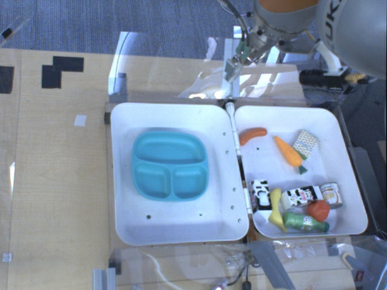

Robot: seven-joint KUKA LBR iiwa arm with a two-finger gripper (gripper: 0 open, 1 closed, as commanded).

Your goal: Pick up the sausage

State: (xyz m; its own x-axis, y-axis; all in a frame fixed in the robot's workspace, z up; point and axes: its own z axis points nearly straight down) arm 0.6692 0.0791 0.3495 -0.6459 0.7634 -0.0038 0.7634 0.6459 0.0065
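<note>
Camera view: sausage [253,135] lies alone near the right bin's [344,139] left wall, carrot [288,151] just beside it. Tool [233,69] hovers beyond the bins; whether it is closed, I cannot tell.

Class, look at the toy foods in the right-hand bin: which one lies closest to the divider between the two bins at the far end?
The sausage, orange-red, beside the divider; the carrot lies further right.

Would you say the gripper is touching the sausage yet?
Apart. The camera view shows the gripper above the bins' far edge, with bare white bin floor before the sausage.
</note>
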